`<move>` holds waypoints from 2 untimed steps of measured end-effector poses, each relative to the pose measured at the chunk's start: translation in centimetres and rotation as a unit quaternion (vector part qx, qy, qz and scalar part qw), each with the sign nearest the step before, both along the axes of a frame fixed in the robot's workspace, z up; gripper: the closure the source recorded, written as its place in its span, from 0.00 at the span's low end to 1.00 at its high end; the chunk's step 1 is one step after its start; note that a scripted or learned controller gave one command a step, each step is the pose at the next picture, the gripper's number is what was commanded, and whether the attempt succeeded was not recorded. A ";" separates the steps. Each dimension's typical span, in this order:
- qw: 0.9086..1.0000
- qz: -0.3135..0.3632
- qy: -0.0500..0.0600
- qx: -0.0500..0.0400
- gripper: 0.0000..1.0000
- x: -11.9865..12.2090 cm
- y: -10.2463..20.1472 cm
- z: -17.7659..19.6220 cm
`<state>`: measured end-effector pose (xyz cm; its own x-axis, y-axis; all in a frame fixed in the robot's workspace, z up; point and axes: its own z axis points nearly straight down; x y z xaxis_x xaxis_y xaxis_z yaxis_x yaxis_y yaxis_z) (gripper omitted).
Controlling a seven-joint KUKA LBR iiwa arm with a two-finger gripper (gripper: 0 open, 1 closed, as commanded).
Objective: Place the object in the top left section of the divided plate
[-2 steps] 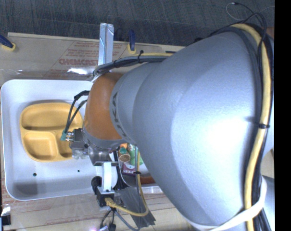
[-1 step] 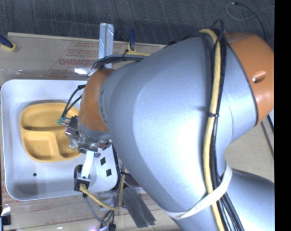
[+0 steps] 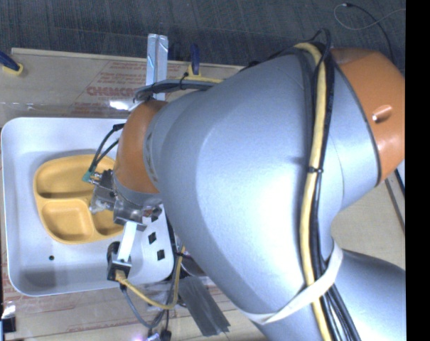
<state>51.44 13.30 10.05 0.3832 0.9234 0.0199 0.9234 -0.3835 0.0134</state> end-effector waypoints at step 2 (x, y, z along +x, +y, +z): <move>0.985 0.172 -0.003 -0.022 0.00 -2.5 5.3 0.0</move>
